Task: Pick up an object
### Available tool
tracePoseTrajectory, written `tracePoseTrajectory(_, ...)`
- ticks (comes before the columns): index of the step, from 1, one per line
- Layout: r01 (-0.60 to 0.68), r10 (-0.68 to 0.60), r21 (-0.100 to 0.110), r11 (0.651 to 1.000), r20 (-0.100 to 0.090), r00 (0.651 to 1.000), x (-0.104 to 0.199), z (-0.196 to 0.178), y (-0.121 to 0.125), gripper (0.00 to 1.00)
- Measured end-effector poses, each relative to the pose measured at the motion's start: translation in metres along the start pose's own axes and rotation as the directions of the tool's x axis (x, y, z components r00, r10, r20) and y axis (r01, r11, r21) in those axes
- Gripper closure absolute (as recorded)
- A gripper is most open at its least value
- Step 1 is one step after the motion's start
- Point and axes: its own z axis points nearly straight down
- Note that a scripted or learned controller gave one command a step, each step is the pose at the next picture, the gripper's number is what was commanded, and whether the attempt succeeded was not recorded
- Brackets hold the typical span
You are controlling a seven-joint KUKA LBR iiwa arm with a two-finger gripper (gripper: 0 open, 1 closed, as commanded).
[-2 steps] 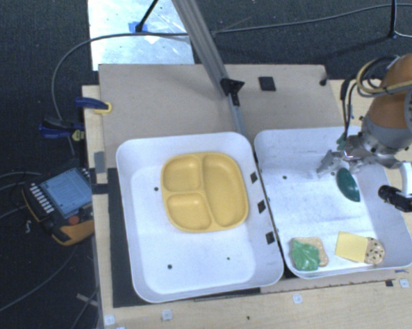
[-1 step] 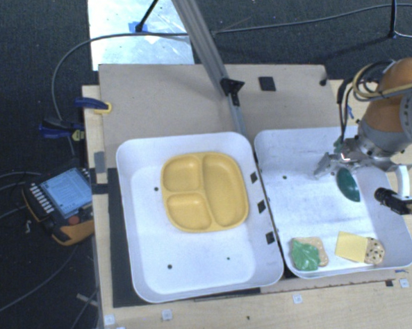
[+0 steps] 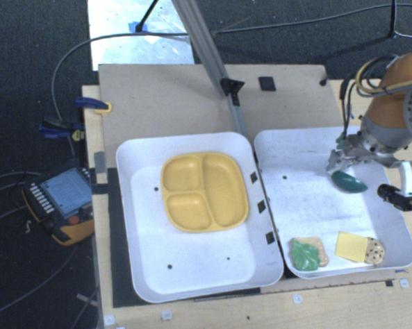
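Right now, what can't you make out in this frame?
- Pincer: too small and blurred in the camera view to tell open or shut, or whether it touches the teal object.
- Arm: cut off by the right edge.
- Item in the right bin: identity unclear.

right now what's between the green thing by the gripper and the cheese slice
In the camera view, only bare white bin floor lies between the dark green object under the gripper and the cheese slice.
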Motion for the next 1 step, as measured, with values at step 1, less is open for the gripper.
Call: tracePoseTrajectory(1, 0.000, 0.000, 0.003, 1.000, -0.003, 1.000, 0.0068, -0.0590, -0.0037, 1.00)
